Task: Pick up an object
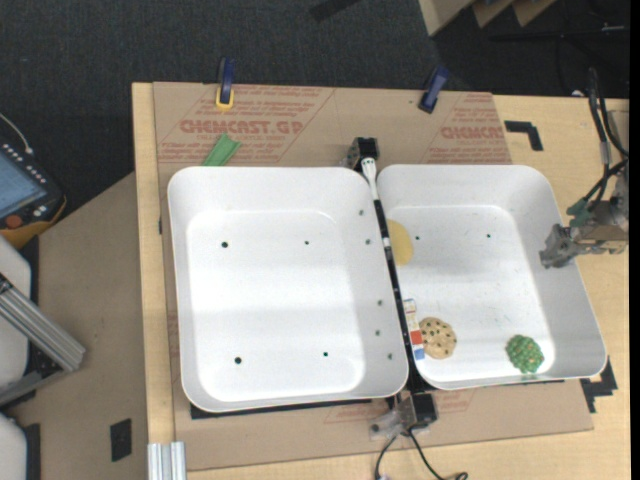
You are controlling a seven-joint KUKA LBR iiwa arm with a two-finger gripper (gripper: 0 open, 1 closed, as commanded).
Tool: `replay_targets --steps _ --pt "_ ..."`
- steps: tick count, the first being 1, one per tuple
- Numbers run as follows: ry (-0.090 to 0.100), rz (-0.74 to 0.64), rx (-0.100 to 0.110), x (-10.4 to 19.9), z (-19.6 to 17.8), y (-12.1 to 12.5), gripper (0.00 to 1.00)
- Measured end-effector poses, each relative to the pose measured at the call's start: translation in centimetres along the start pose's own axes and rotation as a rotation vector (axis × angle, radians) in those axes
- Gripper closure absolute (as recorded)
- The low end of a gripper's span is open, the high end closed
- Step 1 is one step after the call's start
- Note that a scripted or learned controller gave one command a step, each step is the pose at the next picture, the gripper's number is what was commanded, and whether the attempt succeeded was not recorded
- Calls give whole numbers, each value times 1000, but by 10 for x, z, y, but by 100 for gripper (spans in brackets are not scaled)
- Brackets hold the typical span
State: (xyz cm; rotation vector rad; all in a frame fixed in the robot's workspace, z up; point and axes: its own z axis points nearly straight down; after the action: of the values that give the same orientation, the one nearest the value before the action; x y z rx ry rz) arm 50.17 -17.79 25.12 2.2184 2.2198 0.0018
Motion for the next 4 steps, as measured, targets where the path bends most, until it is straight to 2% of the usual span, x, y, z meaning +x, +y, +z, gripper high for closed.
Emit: replay_targets --steps 1,2,3,4 --pt "-3 3 -6 -20 -72 -22 100" --pt "-2 2 0 -48 -66 -22 100" --pt "2 -1 4 -29 -55 -22 100" --pt "-2 2 0 -47 -61 -22 100"
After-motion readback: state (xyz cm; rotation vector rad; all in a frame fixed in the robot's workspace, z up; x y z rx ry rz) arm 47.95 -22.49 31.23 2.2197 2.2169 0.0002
